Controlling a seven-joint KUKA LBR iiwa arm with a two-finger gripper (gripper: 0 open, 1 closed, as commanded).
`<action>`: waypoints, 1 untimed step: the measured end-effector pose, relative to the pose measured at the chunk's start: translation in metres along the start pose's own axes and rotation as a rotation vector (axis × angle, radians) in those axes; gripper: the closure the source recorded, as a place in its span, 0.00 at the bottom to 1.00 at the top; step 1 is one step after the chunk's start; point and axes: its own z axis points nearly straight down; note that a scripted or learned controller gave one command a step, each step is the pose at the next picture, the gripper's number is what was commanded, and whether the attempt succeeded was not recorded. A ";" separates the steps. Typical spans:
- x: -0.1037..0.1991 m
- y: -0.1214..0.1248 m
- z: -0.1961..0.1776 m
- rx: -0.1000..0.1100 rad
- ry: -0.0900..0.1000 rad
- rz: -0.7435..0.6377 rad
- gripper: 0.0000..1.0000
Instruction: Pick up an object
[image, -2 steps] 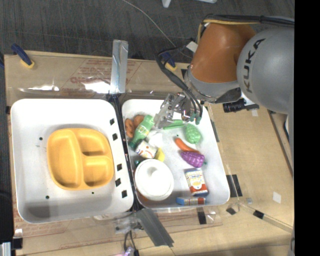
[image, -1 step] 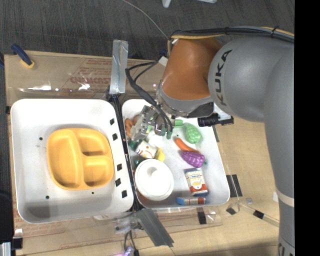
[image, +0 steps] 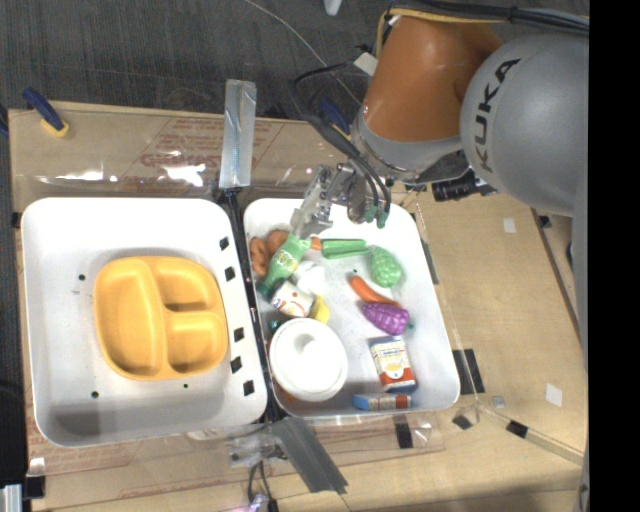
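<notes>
My gripper (image: 312, 212) hangs over the far left corner of the right bin (image: 432, 300), just above the top of a green bottle (image: 284, 262) that lies tilted there. A brown-orange piece (image: 261, 250) lies left of the bottle. Around them are a long green vegetable (image: 344, 247), a lumpy green item (image: 386, 267), a carrot (image: 369, 290), a purple eggplant (image: 386, 318), a small labelled can (image: 292, 298) and a yellow banana (image: 320, 310). Nothing is visibly lifted off the bin floor.
A white bowl (image: 308, 358), a small carton (image: 392, 362) and a marker (image: 380, 402) sit at the near end of the right bin. The left bin (image: 50, 250) holds a yellow divided plate (image: 160, 315). The arm's orange band (image: 425, 60) looms at the upper right.
</notes>
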 end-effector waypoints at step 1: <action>0.005 0.057 0.027 -0.001 0.009 -0.021 1.00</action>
